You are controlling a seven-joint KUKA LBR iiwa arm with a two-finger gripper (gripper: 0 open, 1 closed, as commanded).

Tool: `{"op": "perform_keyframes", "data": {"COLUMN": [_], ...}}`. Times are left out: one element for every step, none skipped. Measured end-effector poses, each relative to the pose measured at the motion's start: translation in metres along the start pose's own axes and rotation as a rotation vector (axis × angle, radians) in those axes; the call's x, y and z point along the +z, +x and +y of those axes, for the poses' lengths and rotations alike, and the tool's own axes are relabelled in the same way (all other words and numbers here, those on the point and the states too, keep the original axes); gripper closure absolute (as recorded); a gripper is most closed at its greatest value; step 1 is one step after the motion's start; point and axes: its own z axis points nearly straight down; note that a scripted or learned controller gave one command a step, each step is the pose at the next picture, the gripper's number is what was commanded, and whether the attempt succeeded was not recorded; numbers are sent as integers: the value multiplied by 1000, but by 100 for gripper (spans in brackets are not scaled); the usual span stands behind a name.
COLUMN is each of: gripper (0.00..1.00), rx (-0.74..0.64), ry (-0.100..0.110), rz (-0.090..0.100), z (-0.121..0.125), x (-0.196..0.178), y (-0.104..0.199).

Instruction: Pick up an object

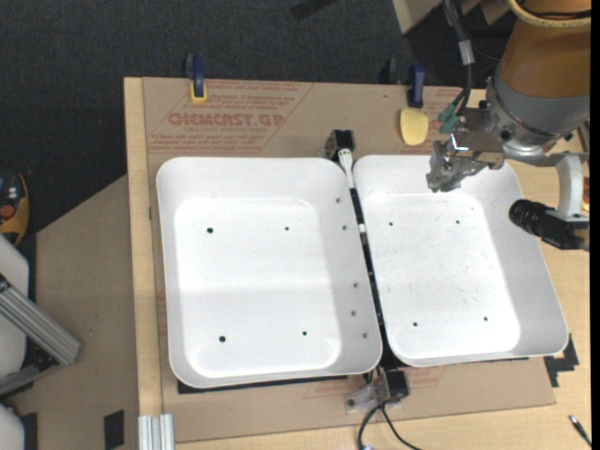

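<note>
A small pale yellow object (413, 126) lies on the brown board just beyond the far edge of the right bin (525, 326). My gripper (445, 178) hangs over that bin's far rim, a little right of and nearer than the yellow object, apart from it. I see nothing held beneath it. The left bin (178, 279) shows bare white floor with a few dark dots.
Two blue clamps (195, 67) (416, 82) pin the board's far edge. A black clip (339, 143) sits at the far end of the seam between the bins. A black cylindrical part (544, 223) juts over the right bin's right rim. Cables trail at the front (380, 397).
</note>
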Motion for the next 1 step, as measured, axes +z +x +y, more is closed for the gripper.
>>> {"op": "perform_keyframes", "data": {"gripper": [100], "rx": [-3], "ry": [6], "rz": [-1], "z": [46], "x": [84], "y": [23]}}
